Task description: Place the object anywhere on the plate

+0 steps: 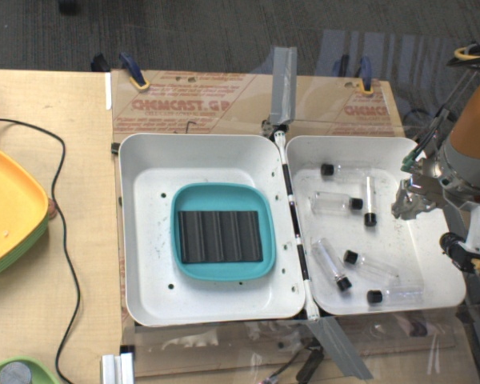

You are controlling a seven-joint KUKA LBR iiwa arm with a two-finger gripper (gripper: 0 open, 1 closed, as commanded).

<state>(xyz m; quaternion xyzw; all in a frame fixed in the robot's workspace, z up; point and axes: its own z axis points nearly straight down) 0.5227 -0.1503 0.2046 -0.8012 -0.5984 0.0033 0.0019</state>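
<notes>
A teal square plate [222, 233] with a dark ribbed centre lies in the left white bin [144, 214]. Several clear plastic tubes with black caps lie scattered in the right white bin [432, 294]: one [369, 202] upright in the picture near the middle, one [337, 204] lying sideways beside it, one [331, 266] slanting at the lower left, and more along the front. My gripper [406, 202] hangs over the right bin's right side, just right of the tube near the middle, with nothing seen in it.
A brown cardboard sheet [192, 102] lies under the bins, held by clamps at the back. Yellow and green dishes [8, 214] sit on the wooden table at the left, with a black cable [64, 214] running past them.
</notes>
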